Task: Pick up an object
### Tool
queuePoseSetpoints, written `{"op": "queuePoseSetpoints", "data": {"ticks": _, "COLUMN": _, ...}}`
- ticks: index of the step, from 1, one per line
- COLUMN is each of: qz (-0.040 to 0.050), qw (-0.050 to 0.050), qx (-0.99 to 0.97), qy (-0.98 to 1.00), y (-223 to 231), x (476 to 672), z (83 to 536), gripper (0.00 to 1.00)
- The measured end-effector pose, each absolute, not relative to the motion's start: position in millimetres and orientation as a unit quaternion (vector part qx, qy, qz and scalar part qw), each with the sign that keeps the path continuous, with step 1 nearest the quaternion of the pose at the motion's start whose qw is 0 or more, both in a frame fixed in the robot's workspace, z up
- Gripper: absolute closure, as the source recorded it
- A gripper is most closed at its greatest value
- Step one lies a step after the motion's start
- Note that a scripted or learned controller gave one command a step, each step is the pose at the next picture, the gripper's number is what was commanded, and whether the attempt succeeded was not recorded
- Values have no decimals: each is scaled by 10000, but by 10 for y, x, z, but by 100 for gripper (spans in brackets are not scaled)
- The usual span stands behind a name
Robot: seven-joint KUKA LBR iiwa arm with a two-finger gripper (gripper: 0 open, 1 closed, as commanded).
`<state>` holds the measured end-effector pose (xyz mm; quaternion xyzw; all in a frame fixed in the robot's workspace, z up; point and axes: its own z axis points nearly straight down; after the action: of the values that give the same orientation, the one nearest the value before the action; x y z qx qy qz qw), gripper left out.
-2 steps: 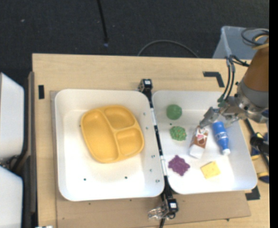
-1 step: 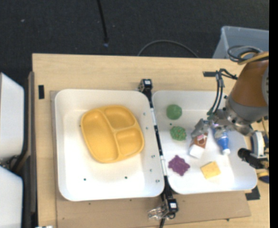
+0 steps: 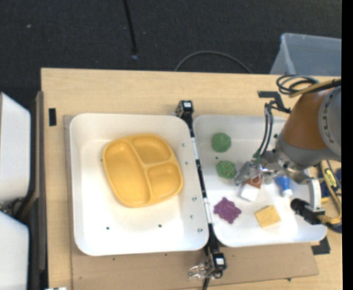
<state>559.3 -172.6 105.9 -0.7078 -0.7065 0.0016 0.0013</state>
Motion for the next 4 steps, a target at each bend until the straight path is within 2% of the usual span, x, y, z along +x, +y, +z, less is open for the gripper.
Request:
{"op": "queuePoseSetpoints", "data": {"ticks": 1, "qz": 0, "qw": -6, "qx": -7091, "qy": -7051, "y": -1739, "x": 5608, "z": 1188, "gripper": 100}}
{"op": "queuePoseSetpoints", "data": {"ticks": 4, "qz": -9, "qw": -24, "qx": -7056, "qy": -7086, "y": -1707, "x": 5659, "z": 2884, "gripper": 100}}
